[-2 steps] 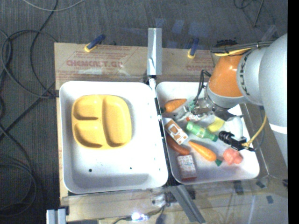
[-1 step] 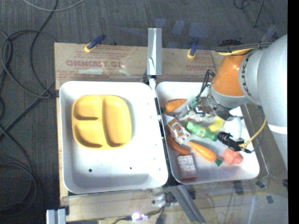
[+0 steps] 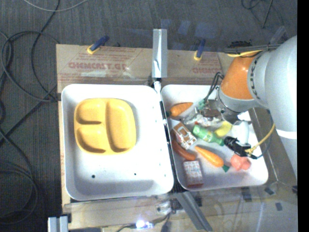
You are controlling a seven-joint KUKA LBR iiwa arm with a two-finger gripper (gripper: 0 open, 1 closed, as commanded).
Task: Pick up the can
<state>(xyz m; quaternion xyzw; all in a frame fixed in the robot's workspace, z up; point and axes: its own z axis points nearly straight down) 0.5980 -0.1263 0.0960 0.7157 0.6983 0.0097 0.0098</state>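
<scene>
A small can (image 3: 184,135) with a white and orange label lies on its side in the right bin (image 3: 260,178), near that bin's left wall. My gripper (image 3: 207,114) is low in the upper middle of the same bin, below the orange wrist band (image 3: 237,81). It hangs over a cluster of items a little to the right of and above the can, with a small gap between them. The arm's body hides most of the gripper.
Around the can lie an orange carrot (image 3: 181,109), a second carrot (image 3: 209,156), a green bottle (image 3: 208,134), a yellow piece (image 3: 223,128), a reddish box (image 3: 192,172) and a pink toy (image 3: 240,162). The left bin (image 3: 116,178) holds a yellow divided plate (image 3: 105,124).
</scene>
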